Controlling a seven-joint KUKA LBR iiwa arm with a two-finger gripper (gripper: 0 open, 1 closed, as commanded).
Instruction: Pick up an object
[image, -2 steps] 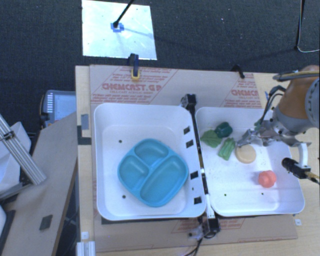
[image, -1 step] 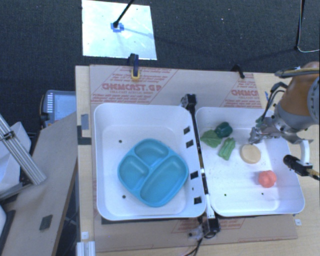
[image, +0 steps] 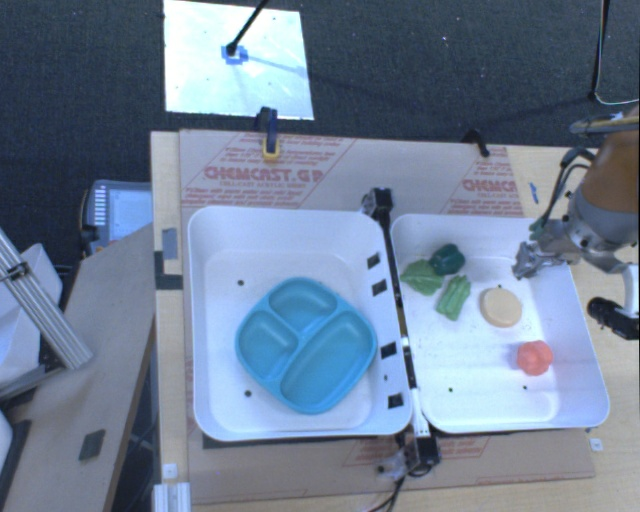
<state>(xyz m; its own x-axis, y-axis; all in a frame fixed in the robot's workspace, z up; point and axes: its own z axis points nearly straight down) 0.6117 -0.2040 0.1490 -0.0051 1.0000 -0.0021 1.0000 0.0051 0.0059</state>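
Observation:
In the right bin (image: 570, 400) lie a dark green piece (image: 447, 259), a light green leaf-shaped piece (image: 421, 278), a green ridged piece (image: 454, 296), a beige round disc (image: 501, 307) and a red-pink lump (image: 535, 357). My gripper (image: 527, 262) hangs over the bin's upper right part, just above and to the right of the beige disc. Nothing shows between its fingers. The orange band of the arm (image: 612, 180) rises behind it at the right edge.
The left bin (image: 215, 300) holds a blue divided plate (image: 305, 343). A black divider with clips (image: 393, 320) runs between the bins. A yellow clamp (image: 271, 140) sits on the board behind the bins. A wooden panel (image: 95, 350) lies at the left.

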